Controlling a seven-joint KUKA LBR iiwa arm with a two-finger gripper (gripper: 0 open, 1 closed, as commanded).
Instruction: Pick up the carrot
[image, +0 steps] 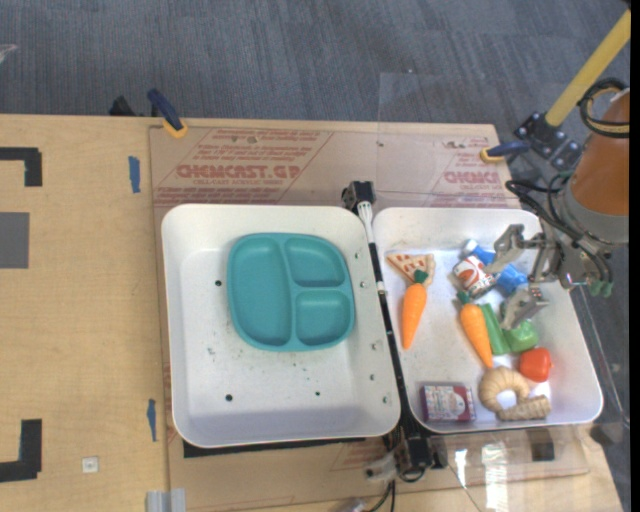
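Observation:
An orange carrot (412, 313) with a small green top lies in the left part of the right bin (585, 400), its tip pointing toward the front. A second orange carrot-like piece (476, 334) lies further right, against a green vegetable (507, 332). My gripper (517, 273) hangs over the right side of this bin, to the right of both orange pieces. It is open, with one finger (509, 241) toward the back and the other toward the front. A small blue item (510, 279) lies under the gap, and nothing is gripped.
The right bin also holds a pizza slice (408, 264), a red-and-white can (470, 276), a red tomato (535, 363), a croissant (510, 390) and a pink packet (446, 402). A teal divided plate (291, 291) sits in the left bin (190, 380).

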